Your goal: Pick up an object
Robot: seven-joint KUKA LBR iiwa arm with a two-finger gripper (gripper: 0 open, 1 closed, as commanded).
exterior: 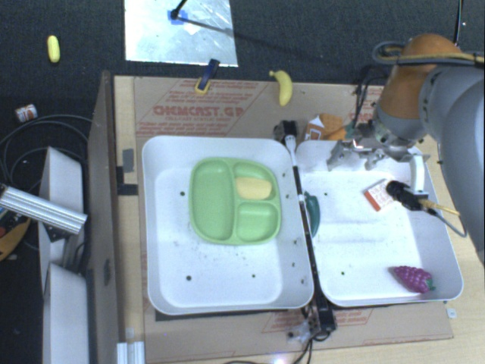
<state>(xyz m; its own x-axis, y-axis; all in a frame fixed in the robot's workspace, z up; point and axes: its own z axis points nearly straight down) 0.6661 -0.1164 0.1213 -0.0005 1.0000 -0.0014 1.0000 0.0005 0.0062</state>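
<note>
Gripper (352, 156): low over the far left corner of the right bin (447, 275), at the end of the grey arm (455, 105) coming in from the view's right.
Gripper state: cannot tell whether open or closed; tip too small and blurred.
Nearest object: red and white box (376, 195), on the floor of the right bin.
Box relative to gripper: near, but apart from it, toward the view's lower right and closer to the bin's middle.
Box look: small, flat, red with a white edge, lying skewed to the bin walls.
Second object: purple grapes (411, 278), a small knobbly bunch with a green stub at its right end.
Grapes relative to gripper: well apart, in the near right corner of the same bin, diagonally across from the gripper.
Third object: teal piece (311, 211), dark and narrow, lying against the left wall of the right bin, beside the seam between the bins.
Teal piece relative to gripper: below and left of it in the view, apart.
Left bin (163, 279): green divided plate (220, 203) near its middle, flat on the floor.
Plate contents: pale yellow piece (254, 187) in the upper right compartment.
Cardboard (189, 108) under the bins: yellow banana (283, 87) beyond the far rims, well apart from the gripper.
Behind the right bin: orange and white item (324, 127), just left of the gripper, outside the rim.
</note>
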